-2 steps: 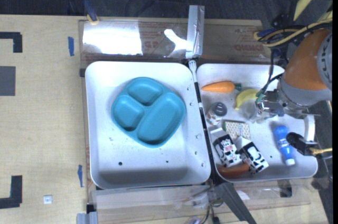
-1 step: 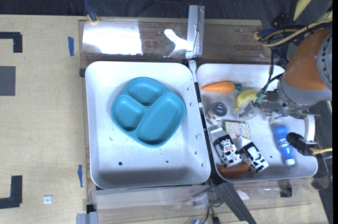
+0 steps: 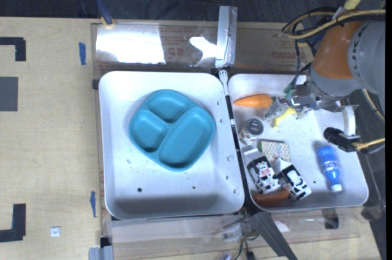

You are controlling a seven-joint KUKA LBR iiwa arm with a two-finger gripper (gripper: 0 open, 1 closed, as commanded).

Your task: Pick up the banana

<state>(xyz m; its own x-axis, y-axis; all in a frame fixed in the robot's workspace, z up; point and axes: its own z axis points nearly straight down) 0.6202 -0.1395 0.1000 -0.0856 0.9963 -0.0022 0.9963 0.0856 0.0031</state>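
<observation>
Banana [image 3: 280,118]: a yellow sliver in the right bin [image 3: 361,188], at my gripper's [image 3: 291,102] seven o'clock, just beside the tips. Whether my fingers are spread or clamped, I cannot tell. Carrot [image 3: 252,101] lies at nine o'clock.

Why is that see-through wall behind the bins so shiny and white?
In the camera view, light glares off the clear panel behind the left bin, washing it white; the blue plate looks sharp and evenly lit; the arm casts a soft shadow into the right bin, and the gripper looks slightly blurry.
</observation>
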